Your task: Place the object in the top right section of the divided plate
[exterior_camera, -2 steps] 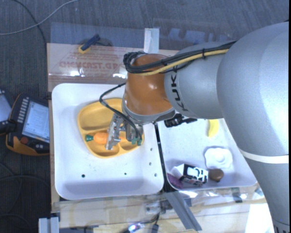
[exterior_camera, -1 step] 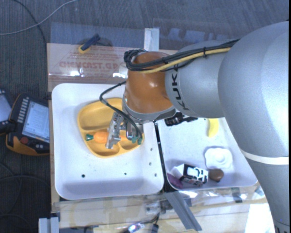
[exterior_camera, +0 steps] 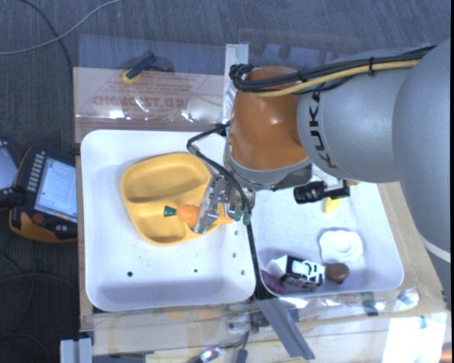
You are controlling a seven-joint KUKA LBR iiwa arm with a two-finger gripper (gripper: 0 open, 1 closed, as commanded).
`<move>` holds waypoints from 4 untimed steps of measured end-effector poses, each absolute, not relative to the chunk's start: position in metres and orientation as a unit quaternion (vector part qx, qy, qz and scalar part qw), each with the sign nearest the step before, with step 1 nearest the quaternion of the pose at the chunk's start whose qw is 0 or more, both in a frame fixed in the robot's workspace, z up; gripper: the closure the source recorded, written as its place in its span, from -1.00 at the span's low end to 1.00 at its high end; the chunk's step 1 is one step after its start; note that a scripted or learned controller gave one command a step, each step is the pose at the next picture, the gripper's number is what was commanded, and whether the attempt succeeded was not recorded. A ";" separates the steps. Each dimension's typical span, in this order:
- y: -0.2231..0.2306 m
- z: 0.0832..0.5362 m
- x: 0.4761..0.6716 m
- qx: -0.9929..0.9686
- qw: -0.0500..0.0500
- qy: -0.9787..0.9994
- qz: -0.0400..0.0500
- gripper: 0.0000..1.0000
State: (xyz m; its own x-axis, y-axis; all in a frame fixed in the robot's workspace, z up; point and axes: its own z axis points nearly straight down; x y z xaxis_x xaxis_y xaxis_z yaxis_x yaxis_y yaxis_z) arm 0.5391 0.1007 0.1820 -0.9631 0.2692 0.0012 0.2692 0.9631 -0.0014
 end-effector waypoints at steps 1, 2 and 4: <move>0.109 0.124 0.587 -0.098 -0.006 -0.995 -0.003 1.00; 0.135 0.128 0.624 -0.071 0.000 -0.997 0.001 1.00; 0.100 0.182 0.528 0.052 0.001 -0.999 0.001 1.00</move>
